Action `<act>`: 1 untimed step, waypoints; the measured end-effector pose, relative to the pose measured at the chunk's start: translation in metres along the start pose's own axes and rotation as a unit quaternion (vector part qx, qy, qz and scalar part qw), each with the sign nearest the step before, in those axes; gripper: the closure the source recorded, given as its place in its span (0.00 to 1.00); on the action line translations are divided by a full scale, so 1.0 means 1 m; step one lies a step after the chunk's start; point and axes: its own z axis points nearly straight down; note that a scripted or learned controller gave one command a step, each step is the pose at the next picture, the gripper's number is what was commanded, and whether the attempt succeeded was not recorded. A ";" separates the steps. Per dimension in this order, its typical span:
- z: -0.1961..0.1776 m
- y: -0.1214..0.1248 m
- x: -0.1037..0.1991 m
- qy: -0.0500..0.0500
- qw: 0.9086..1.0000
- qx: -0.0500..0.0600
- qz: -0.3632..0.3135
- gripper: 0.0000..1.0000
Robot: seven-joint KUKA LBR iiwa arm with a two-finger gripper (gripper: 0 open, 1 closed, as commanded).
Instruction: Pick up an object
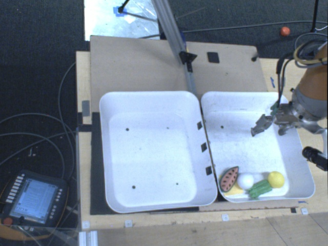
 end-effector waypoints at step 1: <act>0.073 0.021 0.052 0.001 1.000 0.003 0.001 0.00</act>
